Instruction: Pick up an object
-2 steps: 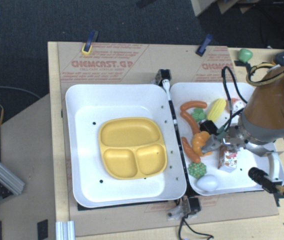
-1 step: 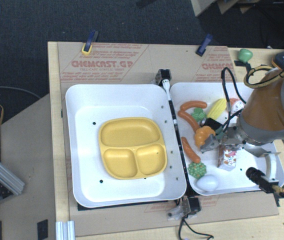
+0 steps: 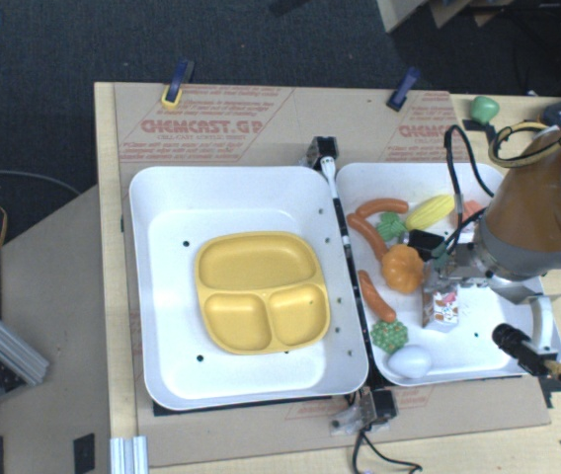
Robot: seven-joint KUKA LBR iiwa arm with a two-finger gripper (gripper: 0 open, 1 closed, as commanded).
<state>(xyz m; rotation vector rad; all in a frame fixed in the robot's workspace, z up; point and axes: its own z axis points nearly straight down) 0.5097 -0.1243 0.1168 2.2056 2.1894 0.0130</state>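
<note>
On the bench I see two white bins side by side, and I take the divider between them as my landmark. Left of the divider, the left bin holds a yellow sectioned plate, lying flat near the bin's middle. Just right of the divider, in the right bin, a sausage lies at a slant, with a green broccoli piece and a white egg below it. Farther from the divider sit a second sausage, an orange fruit, a corn cob and a small carton. Farthest right of the divider, the arm leans over that bin, its gripper down above the carton, beside the orange fruit. Whether its fingers are apart or together I cannot tell.
</note>
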